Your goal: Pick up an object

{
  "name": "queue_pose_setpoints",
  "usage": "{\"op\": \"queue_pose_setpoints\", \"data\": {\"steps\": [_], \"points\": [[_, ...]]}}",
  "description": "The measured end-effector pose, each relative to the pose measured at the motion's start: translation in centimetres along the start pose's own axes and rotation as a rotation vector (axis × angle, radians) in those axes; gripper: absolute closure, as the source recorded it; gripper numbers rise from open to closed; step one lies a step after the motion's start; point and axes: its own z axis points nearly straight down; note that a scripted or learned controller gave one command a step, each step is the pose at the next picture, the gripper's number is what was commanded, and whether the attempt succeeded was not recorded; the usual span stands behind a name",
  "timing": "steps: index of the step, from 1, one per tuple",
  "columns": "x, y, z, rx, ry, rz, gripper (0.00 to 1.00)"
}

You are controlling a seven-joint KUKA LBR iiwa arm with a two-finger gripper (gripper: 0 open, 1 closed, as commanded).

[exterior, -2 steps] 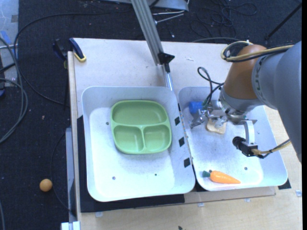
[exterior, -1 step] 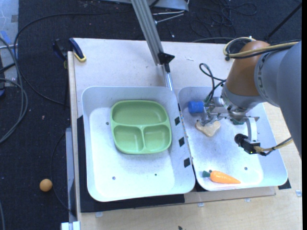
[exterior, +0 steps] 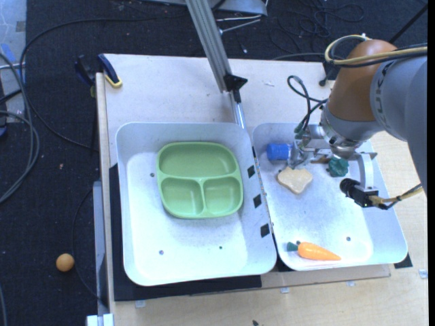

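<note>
My end effector hangs low at the right bin's far edge, grip state unclear; blue block, beige piece and carrot lie unlifted.

Dark speckled floor strewn with black cables, pale wooden bench upon it, small orange ball lying left.
</note>
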Motion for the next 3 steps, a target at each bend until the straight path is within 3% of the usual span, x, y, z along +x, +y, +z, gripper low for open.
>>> {"op": "queue_pose_setpoints", "data": {"steps": [1, 2, 3], "points": [[-0.5, 0.9, -4.8, -0.001, -0.001, 0.000, 1.00], [-0.5, 0.9, -5.1, 0.003, 0.000, 0.000, 1.00], [4.0, 0.4, -5.4, 0.006, 0.002, -0.005, 1.00]]}}
